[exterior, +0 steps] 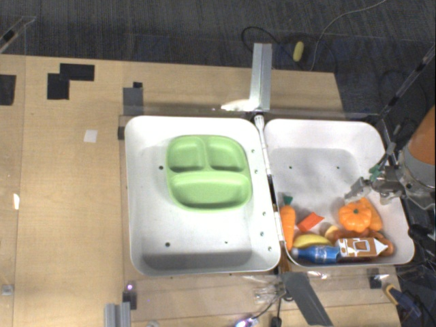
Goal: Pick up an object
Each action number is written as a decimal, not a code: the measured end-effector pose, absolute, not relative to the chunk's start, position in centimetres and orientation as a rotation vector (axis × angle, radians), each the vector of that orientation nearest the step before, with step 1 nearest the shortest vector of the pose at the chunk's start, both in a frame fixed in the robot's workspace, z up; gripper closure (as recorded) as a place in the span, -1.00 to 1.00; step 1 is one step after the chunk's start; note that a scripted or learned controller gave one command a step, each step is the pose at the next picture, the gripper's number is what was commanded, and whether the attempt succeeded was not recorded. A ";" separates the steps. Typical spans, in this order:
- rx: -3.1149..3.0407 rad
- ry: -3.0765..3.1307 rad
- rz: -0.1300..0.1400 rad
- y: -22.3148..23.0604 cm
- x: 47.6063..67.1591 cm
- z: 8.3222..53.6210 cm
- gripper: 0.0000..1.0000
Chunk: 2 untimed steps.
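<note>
My end effector hangs just above the orange pumpkin, ribbed and squat, in the right bin; I cannot tell its grip state.

The gripper looks like bare grey metal with a dull sheen. Just below it, the orange pumpkin is smooth, glossy plastic. Left of that, the carrot and banana have the same moulded plastic look, and the small carton may be printed card, though it is too small to be sure. Both bins are matt white plastic. Far left of the gripper, the green tray is smooth, satin plastic. The bench is pale, matt wood.
</note>
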<state>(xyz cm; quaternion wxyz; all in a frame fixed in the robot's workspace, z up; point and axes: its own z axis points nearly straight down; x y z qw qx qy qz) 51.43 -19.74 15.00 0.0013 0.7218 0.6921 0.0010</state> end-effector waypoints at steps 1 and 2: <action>2.365 2.045 0.018 -20.0 49.4 9.0 -1.00; 2.519 1.868 0.008 -17.9 48.9 9.9 -1.00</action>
